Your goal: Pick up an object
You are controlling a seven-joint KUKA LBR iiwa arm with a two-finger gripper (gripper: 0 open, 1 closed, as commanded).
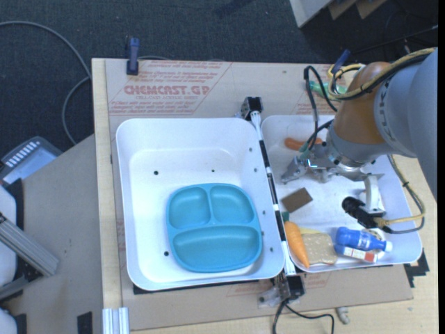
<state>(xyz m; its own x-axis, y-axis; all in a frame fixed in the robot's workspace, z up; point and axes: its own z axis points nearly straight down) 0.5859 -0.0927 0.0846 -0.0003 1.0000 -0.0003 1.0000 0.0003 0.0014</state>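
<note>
Bench with two white bins: left bin (139, 145) holds a blue divided plate (213, 226). Gripper (304, 167) in right bin (278, 127), state indiscernible. Brown block (297, 200) lies just at its 6 o'clock.

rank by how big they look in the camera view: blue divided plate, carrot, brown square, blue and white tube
1. blue divided plate, by far the largest
2. blue and white tube and carrot: look about alike in length, so no ranking between them
3. brown square, smallest
</note>
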